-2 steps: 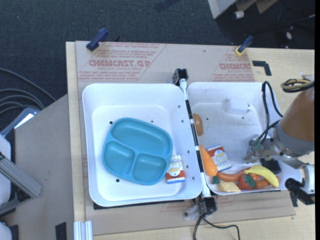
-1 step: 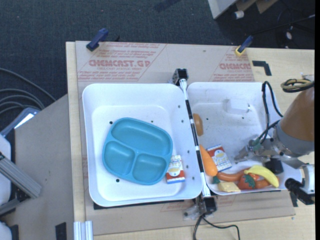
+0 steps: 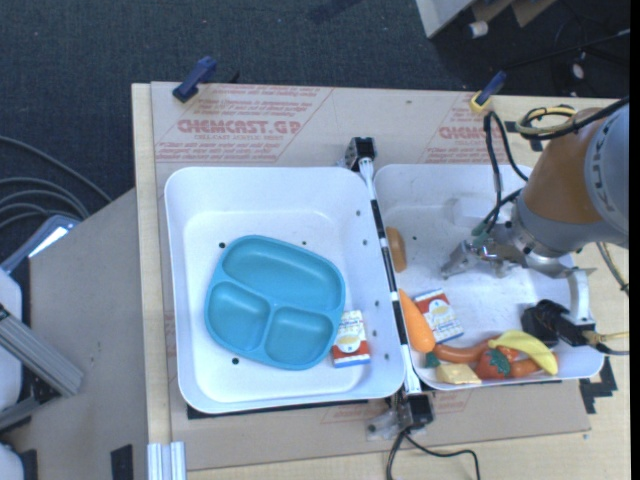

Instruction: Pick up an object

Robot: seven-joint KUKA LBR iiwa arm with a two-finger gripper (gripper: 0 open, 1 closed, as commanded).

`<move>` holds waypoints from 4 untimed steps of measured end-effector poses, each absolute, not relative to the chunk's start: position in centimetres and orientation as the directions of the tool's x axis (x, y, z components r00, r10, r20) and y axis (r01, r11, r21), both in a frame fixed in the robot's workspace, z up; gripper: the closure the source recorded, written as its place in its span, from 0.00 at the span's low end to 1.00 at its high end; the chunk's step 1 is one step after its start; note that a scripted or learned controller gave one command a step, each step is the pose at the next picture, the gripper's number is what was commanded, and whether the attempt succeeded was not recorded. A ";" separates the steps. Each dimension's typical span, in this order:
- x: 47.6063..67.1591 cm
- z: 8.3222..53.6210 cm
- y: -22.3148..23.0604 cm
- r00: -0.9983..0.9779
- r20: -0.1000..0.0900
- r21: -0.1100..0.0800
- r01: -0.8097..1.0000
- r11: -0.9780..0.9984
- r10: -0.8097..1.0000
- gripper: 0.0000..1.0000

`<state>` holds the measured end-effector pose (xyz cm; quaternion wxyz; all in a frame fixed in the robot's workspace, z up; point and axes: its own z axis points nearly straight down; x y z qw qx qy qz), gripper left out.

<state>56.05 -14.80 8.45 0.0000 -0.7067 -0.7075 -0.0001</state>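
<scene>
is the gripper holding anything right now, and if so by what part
Nothing is seen held. The gripper sits low over a bare patch of the right bin, with no object between its fingers; the toy food lies apart, at the bin's near edge.

Tray (image 3: 275, 300) in left bin (image 3: 190, 268), carton (image 3: 350, 336) beside it.

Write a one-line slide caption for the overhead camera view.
KUKA arm's gripper hovers in the right bin above toy food, with a blue divided plate in the left bin.
</scene>
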 end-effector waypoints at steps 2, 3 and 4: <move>55.1 8.4 -20.9 -0.001 0.000 0.000 1.000 0.001 1.000 0.00; 62.8 8.5 -21.3 -0.005 0.007 0.001 1.000 0.005 1.000 0.00; 62.7 9.5 -21.7 -0.003 -0.001 0.000 1.000 0.003 1.000 1.00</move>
